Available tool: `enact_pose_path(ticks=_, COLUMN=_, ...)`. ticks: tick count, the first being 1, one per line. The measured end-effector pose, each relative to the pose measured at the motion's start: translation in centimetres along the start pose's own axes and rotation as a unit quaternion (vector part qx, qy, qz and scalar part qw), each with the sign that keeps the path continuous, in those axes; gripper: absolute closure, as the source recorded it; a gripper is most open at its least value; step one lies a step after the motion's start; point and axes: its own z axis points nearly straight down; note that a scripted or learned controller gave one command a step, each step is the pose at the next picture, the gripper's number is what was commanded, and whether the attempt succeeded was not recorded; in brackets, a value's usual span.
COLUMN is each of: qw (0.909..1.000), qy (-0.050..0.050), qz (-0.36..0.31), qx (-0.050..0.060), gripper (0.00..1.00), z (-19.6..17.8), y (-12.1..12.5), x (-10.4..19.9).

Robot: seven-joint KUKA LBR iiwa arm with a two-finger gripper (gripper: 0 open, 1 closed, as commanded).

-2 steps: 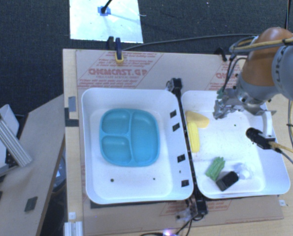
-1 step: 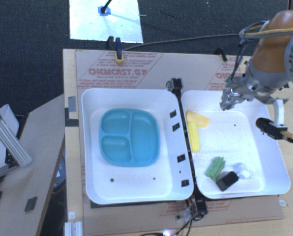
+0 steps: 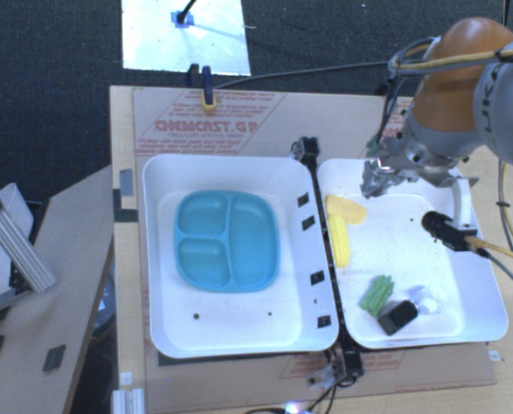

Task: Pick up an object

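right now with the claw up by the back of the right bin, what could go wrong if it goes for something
1. The claw hangs near the shallow white right bin's back wall; dropping straight down may close on bare floor.
2. The green ridged piece and black block touch, so a grab could shove one aside.
3. The long yellow corn-shaped toy hugs the divider, leaving little finger room.

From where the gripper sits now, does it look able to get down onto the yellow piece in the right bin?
Probably yes. The gripper sits over the right bin's far edge, just right of the yellow piece, which lies exposed near the divider with nothing on top. The close bin wall on its left might crowd a finger.
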Motion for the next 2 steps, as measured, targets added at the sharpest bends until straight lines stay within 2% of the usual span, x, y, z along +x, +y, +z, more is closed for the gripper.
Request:
enact_pose_path(ticks=1, qw=1.0, qy=0.001, qz=0.0, qx=0.001, gripper=1.0, z=-0.4, y=-2.0, x=5.9)
enact_pose_path(ticks=2, qw=1.0, qy=0.0, qz=0.0, qx=0.001, gripper=1.0, z=-0.9, y=-4.0, x=10.3)
